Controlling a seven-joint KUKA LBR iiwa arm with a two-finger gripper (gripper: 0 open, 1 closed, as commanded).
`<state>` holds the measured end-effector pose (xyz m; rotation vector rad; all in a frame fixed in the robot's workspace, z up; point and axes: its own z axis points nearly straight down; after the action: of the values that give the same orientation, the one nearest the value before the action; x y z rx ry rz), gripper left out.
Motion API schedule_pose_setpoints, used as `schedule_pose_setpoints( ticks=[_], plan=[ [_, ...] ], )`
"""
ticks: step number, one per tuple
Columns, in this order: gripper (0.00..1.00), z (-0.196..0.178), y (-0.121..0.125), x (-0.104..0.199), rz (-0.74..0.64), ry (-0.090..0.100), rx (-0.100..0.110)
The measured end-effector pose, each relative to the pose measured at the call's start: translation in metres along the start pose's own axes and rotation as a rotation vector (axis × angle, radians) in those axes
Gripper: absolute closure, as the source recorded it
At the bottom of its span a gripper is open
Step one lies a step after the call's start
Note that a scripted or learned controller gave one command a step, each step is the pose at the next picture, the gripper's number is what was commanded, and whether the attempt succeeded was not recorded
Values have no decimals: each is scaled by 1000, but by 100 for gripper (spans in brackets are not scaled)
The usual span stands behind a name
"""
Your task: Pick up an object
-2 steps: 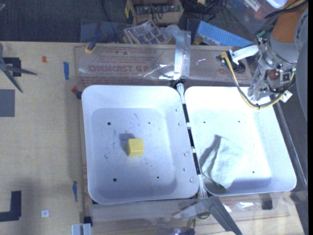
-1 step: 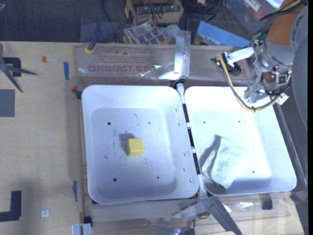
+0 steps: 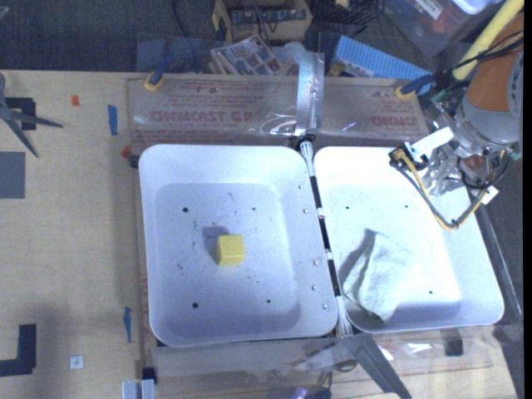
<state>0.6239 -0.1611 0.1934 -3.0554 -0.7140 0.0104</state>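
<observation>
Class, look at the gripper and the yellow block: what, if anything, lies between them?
The gripper hangs over the right bin; the yellow block sits in the left bin. Between them run the bins' adjoining rims.

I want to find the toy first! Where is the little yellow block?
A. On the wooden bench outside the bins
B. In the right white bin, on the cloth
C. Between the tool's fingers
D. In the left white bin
D: the small yellow cube-shaped block sits on the floor of the left shallow white bin, while the crumpled grey cloth lies in the right shallow white bin, and the tool is over by that bin's far right edge.
</observation>
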Motion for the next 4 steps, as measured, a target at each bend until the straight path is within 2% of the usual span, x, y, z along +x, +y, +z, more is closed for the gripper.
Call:
schedule_pose_setpoints(
  ticks=[1,2,3,4],
  plan=[
    [100,-106,-8,36,257,4,-4],
    [100,-106,-30,35,259,1,0],
    [100,-39,6,32,256,-2,1],
    [100,-70,-21,12,256,-1,1]
  ],
)
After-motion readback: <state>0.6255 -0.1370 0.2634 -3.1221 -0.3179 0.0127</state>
